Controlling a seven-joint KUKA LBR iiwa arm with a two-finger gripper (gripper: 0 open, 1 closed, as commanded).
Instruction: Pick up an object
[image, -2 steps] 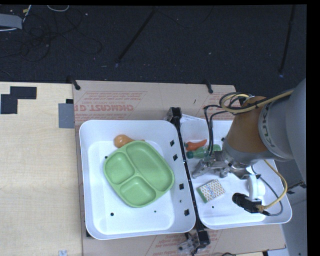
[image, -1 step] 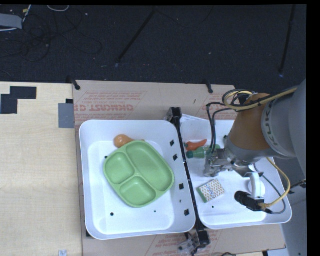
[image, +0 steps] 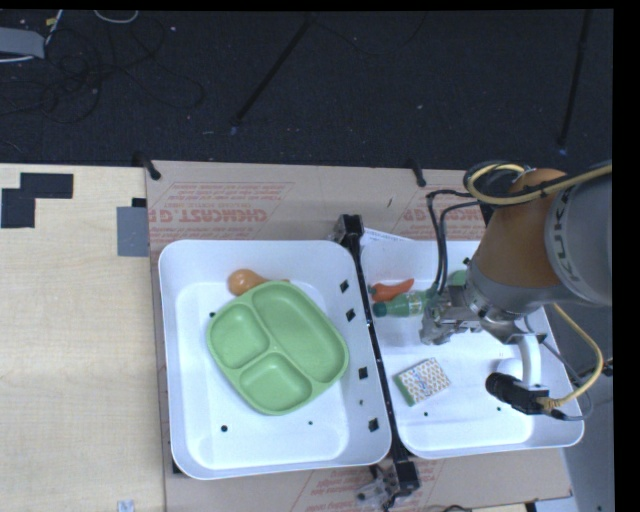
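Pincer (image: 437, 330) in right bin (image: 470, 420) beside green item (image: 400, 307) (patterned packet (image: 422, 381) near)

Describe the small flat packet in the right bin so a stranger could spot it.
Start at the right bin, under the arm. Near its left wall, below the gripper, lies the packet. It alone is flat, square and speckled; the orange thing and green thing above it are long.

Red block lettering runs across the cardboard sheet (image: 250, 195) behind the left bin (image: 190, 420), upside down to the camera and too blurred to read. Fainter red print marks the sheet's front edge.
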